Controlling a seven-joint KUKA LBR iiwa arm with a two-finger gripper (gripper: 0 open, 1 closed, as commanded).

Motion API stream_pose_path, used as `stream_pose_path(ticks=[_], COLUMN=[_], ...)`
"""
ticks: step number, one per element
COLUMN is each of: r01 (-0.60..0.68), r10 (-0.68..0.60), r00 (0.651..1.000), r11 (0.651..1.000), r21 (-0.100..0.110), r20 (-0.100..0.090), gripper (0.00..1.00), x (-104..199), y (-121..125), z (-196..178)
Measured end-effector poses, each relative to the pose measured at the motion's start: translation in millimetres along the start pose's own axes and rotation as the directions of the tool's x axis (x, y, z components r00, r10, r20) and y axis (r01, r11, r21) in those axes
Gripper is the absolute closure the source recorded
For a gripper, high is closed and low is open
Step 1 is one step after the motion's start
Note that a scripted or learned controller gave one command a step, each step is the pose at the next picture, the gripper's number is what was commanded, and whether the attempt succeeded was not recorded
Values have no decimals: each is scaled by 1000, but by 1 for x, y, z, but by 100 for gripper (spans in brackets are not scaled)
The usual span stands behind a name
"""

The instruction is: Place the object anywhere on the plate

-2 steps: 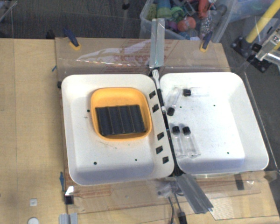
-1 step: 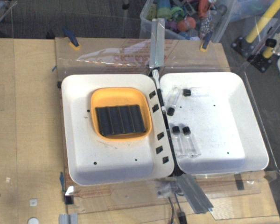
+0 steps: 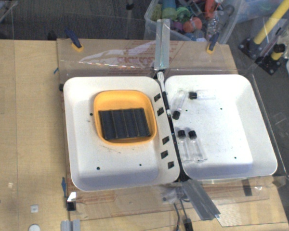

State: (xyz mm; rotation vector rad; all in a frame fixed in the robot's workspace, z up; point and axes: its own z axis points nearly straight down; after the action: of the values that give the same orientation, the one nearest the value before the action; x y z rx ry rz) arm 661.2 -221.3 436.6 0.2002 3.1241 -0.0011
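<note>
My 2 white bins (image 3: 82, 174) look like smooth, faintly glossy moulded plastic. The orange plate (image 3: 100, 102) in the left bin has a satin plastic sheen, and the black ribbed block (image 3: 124, 123) on it looks matt. 4 clear vials (image 3: 192, 146) with black caps look like glossy transparent plastic or glass. The bench (image 3: 24, 129) shows pale matt wood grain.
</note>
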Motion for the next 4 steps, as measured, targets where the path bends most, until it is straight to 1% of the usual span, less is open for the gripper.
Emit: stream_pose_path(ticks=[2, 3, 4], r01=[9, 342, 635], r10=[-9, -342, -635], r00=[1000, 940, 773], r11=[1000, 940, 773], r21=[-1, -4, -2], r20=[0, -4, 1], gripper=[100, 100, 100], x=[-3, 3, -7], y=[-2, 0, 2], z=[0, 0, 0])
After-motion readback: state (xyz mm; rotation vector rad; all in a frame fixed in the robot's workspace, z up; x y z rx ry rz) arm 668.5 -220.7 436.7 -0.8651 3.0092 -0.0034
